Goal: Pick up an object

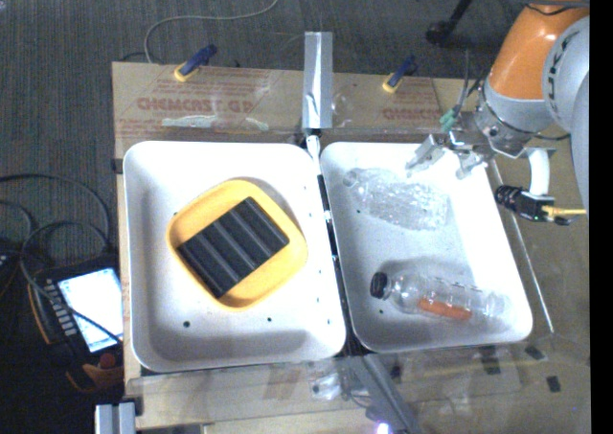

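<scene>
In the right white bin (517, 312), nearest the camera, lies a clear plastic bottle with a black cap and an orange strip inside (436, 296). Beyond it rests a crumpled clear plastic bottle (397, 198). Above that bin's far right corner the gripper (442, 150) hangs spread open, holding nothing. Left of the bin, a yellow tray with a black ribbed insert (238, 240) lies in the neighbouring bin (153, 169).

Yellow tray (238, 241) with black ridged insert, left bin; 2 clear bottles (397, 199) (439, 296) lying, right bin.

Grey arm (575, 58), orange band, pale metal fingers (426, 152), small green fitting at the wrist
</scene>
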Available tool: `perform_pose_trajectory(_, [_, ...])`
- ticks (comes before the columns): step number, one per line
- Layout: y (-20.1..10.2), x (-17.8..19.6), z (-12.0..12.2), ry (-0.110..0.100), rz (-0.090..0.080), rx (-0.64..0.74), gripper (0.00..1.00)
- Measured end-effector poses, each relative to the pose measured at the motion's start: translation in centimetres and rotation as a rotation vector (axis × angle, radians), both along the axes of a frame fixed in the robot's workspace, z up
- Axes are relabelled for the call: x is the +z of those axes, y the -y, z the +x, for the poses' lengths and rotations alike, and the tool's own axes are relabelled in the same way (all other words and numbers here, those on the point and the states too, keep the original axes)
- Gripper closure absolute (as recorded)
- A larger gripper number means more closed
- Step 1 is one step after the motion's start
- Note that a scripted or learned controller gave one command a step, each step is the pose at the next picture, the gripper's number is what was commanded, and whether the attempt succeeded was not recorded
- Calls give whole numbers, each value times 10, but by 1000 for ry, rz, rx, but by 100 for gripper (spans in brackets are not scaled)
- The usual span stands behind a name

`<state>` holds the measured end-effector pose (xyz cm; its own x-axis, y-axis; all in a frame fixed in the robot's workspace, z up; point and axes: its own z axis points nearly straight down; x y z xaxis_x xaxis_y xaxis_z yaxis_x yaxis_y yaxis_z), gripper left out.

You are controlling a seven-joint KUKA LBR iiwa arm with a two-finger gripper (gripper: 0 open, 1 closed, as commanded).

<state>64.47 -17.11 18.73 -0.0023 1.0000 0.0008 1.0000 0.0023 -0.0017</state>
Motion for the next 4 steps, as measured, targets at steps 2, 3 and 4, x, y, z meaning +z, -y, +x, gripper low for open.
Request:
perform_pose_trajectory(2, [11,-76,-86,1,-1,73,0])
perform_pose_trajectory(3, [7,-86,21,1,-4,-23,0])
perform_pose_trajectory(4, [23,-94,-4,18,-7,114,0])
